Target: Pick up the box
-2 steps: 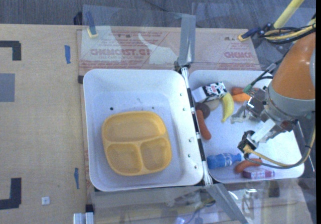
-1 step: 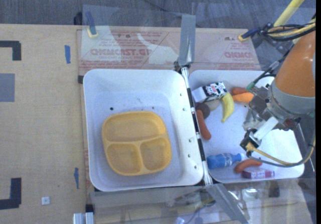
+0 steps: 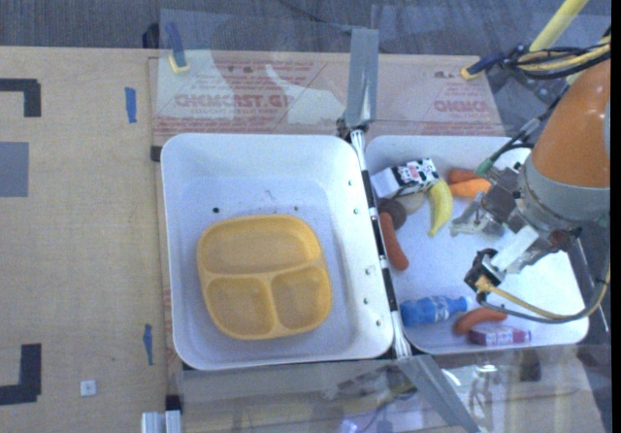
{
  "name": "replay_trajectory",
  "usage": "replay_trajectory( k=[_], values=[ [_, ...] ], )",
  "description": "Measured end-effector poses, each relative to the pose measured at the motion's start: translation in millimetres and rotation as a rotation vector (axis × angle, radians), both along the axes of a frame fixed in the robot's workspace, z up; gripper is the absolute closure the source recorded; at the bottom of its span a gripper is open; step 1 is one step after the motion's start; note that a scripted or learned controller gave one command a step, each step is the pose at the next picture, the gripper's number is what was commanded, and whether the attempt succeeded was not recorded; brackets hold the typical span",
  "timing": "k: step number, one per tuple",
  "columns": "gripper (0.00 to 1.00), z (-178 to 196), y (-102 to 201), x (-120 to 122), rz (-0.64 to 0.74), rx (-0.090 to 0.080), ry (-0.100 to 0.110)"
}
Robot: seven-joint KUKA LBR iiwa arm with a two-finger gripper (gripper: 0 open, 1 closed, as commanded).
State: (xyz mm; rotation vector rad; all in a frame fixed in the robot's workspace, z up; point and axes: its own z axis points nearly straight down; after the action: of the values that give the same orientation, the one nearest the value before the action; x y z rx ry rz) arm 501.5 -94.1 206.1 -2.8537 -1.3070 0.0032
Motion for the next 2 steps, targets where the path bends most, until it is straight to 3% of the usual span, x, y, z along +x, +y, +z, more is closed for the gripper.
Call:
replay_trajectory(
  k=[1, 2],
  values=[
    [0.0, 229, -67, -21, 0.066, -0.002, -0.002],
    [0.0, 225, -37, -21, 0.188, -0.001, 0.0]
  ],
)
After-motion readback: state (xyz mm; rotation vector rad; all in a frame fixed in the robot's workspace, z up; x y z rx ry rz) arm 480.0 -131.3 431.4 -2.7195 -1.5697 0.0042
